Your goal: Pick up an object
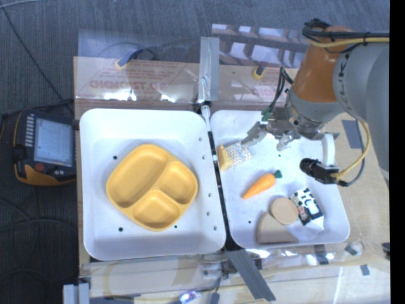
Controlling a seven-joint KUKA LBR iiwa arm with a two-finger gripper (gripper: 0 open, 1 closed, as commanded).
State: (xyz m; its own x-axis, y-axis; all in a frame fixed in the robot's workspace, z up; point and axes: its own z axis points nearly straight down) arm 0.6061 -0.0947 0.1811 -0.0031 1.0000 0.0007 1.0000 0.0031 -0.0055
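Note:
My gripper [266, 140] hangs over the back of the right bin [329, 233], open, with nothing between its fingers. Its left finger [252, 135] points down toward a yellow and white speckled block [230, 156] that lies against the bin's left wall. An orange toy carrot [259, 185] with a green tip lies in the middle of the bin, in front of the gripper. Near the front right sit a tan rounded bread-like piece [278, 220] and a small black and white carton [307, 206], touching each other.
The left bin [95, 233] holds a yellow divided plate [152, 185]. A black cable and connector [319, 170] hang from the arm over the right bin's right side. A teach pendant [41, 147] lies on the floor at the left.

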